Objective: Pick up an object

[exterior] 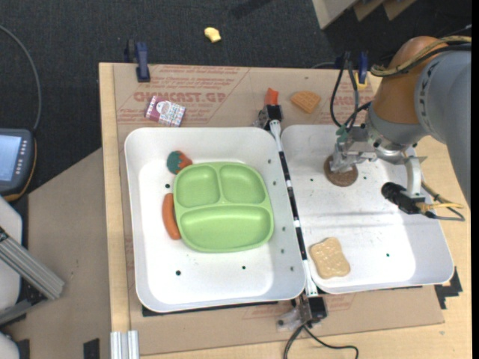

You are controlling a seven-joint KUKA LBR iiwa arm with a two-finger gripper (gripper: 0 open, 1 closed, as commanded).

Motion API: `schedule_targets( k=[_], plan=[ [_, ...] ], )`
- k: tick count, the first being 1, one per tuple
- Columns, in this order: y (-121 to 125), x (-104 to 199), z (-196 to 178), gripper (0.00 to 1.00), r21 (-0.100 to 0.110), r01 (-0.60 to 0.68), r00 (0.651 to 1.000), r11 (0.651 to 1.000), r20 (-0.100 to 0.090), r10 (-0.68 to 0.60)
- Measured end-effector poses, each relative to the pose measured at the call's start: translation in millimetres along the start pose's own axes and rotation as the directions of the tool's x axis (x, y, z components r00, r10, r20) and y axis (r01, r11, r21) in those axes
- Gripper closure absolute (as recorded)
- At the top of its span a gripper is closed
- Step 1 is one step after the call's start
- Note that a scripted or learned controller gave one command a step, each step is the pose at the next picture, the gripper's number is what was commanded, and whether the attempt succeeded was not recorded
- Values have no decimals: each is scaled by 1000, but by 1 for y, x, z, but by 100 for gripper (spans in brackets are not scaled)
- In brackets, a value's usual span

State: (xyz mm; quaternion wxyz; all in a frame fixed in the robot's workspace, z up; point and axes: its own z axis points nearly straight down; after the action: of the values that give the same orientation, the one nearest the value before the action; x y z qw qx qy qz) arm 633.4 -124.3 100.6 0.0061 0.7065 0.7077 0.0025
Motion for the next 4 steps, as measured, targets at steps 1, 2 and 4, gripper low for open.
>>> schedule_targets(
  k=[1,2,4],
  plan=[
    [0,0,1,0,2,0,1000,1000,0,0],
    [0,0,-10,100,-1,1,1000,1000,1,-1],
    [11,13,14,0,8,0,1000,1000,-1,0]
  ],
)
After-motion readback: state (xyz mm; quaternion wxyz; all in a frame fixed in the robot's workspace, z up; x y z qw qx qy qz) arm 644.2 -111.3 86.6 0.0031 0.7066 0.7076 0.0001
